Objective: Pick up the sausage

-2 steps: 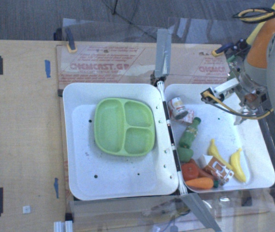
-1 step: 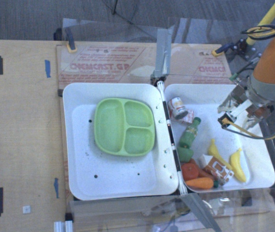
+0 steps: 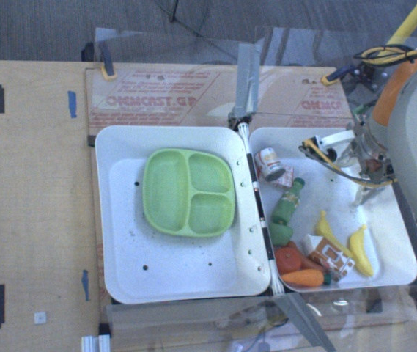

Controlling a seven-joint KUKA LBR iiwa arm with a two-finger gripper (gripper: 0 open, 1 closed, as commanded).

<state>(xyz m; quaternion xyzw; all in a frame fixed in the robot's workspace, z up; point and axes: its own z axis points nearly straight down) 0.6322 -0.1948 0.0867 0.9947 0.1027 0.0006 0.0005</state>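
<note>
My gripper (image 3: 362,191) hangs over the right side of the right bin (image 3: 406,270), below the grey wrist with its orange band and cables. Nothing can be made out in its grasp. In the bin's near left corner a red rounded piece (image 3: 289,259) lies against an orange elongated piece (image 3: 303,278); I cannot tell whether either one is the sausage. Both lie well to the left of the gripper and nearer the front.
The right bin also holds a small can (image 3: 269,160), a green bottle (image 3: 287,205), two yellow bananas (image 3: 326,229) (image 3: 362,250) and a small box (image 3: 331,256). A green divided plate (image 3: 188,192) rests in the left bin (image 3: 120,255).
</note>
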